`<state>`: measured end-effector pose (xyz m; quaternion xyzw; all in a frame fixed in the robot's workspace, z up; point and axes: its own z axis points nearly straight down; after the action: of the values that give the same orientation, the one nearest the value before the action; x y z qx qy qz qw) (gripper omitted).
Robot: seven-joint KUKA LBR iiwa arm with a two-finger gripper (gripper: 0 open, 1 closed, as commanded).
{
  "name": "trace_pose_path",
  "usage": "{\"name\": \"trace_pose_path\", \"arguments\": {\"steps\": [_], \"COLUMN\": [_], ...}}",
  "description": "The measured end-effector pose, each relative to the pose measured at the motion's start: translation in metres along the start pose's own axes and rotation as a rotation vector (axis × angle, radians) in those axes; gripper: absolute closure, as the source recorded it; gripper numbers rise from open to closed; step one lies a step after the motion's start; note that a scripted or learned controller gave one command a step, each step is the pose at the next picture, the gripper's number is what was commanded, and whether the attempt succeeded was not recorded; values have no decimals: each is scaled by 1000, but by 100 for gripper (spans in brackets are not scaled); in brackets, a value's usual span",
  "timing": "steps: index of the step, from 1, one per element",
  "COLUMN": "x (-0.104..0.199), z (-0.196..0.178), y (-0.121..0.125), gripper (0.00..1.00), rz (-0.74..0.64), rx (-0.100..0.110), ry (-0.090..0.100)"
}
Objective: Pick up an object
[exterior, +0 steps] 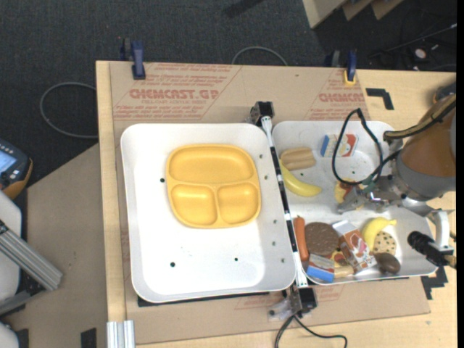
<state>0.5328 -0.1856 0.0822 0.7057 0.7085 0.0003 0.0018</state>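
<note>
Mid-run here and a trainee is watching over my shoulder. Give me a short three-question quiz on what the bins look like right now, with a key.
1. True or false: the yellow divided tray lies in the left bin.
2. Which lies nearest the banana? A) the bread roll B) the round brown patty C) the blue clamp
3. Fill in: the gripper is low over the ____ bin.

Key: 1 true. 2 A, the roll sits just above the banana. 3 right; the arm comes in over that bin's far side.
</note>
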Motion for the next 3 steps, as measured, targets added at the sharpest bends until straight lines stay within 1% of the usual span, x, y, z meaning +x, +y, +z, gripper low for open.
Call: {"name": "trace_pose_path", "arguments": {"steps": [1, 2, 3], "x": [-34, -31, -22], "z": [-2, -1, -2], "y": [94, 133, 55], "gripper": [0, 0, 0], "rz": [-2, 0, 6], "rx": [1, 24, 10], "ry": [12, 22, 5]}}
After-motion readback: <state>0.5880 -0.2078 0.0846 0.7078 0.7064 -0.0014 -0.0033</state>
